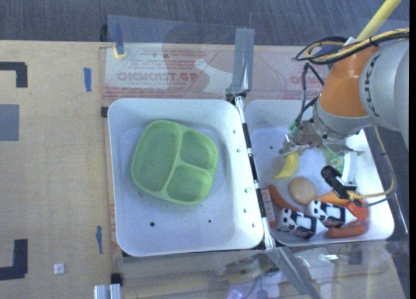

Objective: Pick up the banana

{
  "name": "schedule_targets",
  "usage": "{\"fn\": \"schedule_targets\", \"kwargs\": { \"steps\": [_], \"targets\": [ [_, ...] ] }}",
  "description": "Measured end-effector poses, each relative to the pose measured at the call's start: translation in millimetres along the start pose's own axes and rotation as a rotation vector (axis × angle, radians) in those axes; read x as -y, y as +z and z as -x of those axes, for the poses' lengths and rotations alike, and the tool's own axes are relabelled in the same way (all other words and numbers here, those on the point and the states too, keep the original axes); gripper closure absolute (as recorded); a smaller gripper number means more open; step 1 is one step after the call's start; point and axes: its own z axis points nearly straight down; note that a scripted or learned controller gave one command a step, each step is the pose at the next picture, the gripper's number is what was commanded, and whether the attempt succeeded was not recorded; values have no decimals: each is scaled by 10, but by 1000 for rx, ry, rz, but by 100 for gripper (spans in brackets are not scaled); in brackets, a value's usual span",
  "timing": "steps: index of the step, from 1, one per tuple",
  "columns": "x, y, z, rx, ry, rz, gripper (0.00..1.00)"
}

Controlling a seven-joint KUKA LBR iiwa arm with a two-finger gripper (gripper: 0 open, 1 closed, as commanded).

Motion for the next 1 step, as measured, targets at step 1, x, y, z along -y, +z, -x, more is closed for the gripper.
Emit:
{"fn": "schedule_targets", "kwargs": {
  "steps": [1],
  "targets": [
    [-534,-483,53,-1,-63,-7,100]
  ]
}}
